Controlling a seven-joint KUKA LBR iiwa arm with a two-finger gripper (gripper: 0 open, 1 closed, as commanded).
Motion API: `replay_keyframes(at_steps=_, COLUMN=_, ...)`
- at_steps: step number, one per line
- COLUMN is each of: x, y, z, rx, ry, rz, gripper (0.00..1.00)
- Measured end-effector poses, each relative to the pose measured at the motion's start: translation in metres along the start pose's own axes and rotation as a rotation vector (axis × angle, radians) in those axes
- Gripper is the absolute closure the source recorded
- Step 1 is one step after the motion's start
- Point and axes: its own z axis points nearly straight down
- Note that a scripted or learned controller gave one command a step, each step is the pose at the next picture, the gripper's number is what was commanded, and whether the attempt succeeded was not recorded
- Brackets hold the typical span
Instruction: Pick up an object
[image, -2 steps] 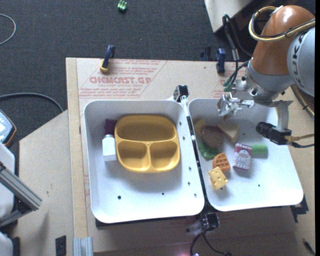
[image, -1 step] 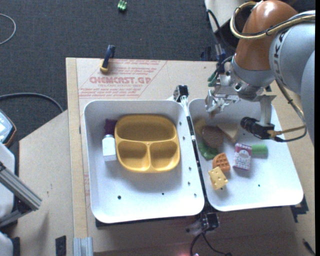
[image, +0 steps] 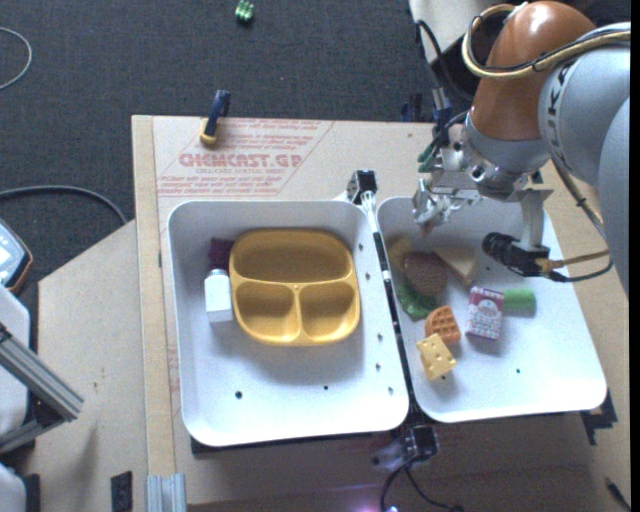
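The grey arm with its orange band reaches in from the right, and its hand (image: 432, 212) hangs over the far left corner of the right white bin (image: 560, 372). How far the hand is open cannot be told from here, and nothing shows in its grip.

Just below the hand lies a round brown patty (image: 425, 271), flat, with a pale wedge of toy cheese or bread (image: 461, 264) touching its right side. A green leaf-like piece (image: 413, 299) pokes out from under the patty, running down toward the near side. Near these sit a small orange waffle (image: 442, 323), a yellow holed cheese cube (image: 435, 356) and a pink-and-white carton (image: 485, 312) lying with its long axis roughly near-to-far; a green stub (image: 519, 298) is just beside it, pointing right.

The left white bin (image: 250, 405) holds a yellow three-part plastic tray (image: 294, 285), a small white bottle (image: 218, 296) upright against the tray's left edge, and a dark purple item (image: 220, 249) behind the bottle.

On the cardboard-covered surface (image: 150, 300), a blue-and-yellow tool (image: 214, 118) lies beyond the bins.
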Motion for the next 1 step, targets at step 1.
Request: replay_keyframes(at_steps=1, x=-0.0079, y=0.0023, z=-0.0006, rx=0.0, ry=0.0, rz=0.001, gripper=1.0)
